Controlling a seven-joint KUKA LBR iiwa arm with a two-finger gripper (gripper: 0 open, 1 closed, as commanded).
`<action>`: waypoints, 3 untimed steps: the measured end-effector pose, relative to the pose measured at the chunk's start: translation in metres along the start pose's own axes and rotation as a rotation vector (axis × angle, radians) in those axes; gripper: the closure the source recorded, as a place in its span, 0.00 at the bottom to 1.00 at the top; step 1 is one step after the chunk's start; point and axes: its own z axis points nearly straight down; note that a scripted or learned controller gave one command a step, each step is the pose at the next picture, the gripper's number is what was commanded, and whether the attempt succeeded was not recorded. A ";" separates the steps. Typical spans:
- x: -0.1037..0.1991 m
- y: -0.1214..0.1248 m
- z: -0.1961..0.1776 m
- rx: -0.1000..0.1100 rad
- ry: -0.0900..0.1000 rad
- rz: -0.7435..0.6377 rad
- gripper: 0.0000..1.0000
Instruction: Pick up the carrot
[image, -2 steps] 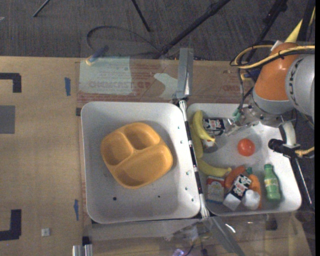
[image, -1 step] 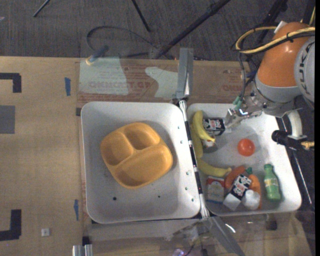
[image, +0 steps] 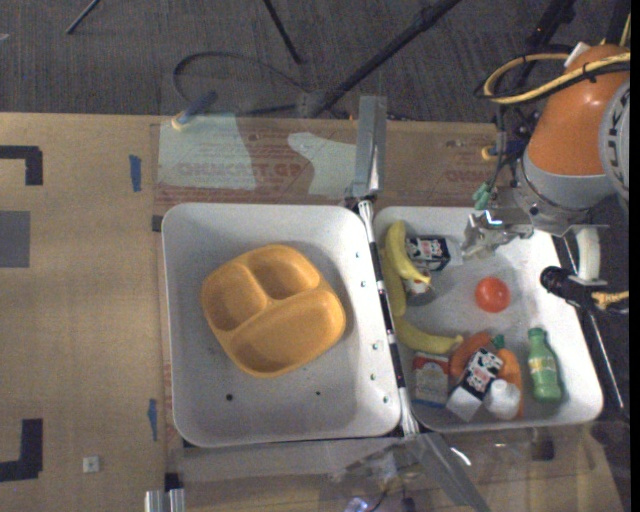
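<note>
In the camera view we see the desk (image: 80, 330) carrying two shallow white bins side by side. The left bin (image: 190, 400) holds a yellow divided plate (image: 272, 308), lying flat near the bin's middle with its three compartments facing up.

The right bin (image: 585, 395) is crowded. A banana (image: 397, 262) lies along its left wall, and a second banana (image: 428, 338) curves just below it toward the bin's middle. A small black-and-white carton (image: 430, 249) sits beside the upper banana. A red ball (image: 492, 294) rests by itself near the centre of the bin. A green bottle (image: 543, 364) lies close to the right wall.

The carrot (image: 468, 350) lies in the lower part of the right bin, partly covered by a milk carton (image: 477, 382) that rests across it; a white cup (image: 503, 399) sits right next to that carton, and a red-and-white packet (image: 430, 380) lies to its left. We see orange on both sides of the carton.

The arm (image: 578, 130) reaches in from the right, its orange band above the wrist. The end effector (image: 484, 236) hangs over the upper part of the right bin, above the red ball and well apart from the carrot. We see nothing between its fingers, and we cannot tell how far apart they stand.
</note>
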 end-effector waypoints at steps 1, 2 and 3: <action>-0.081 -0.048 0.015 0.007 0.002 0.202 1.00; -0.098 -0.051 0.120 0.001 0.000 0.467 1.00; -0.074 -0.076 0.021 0.004 -0.001 0.676 1.00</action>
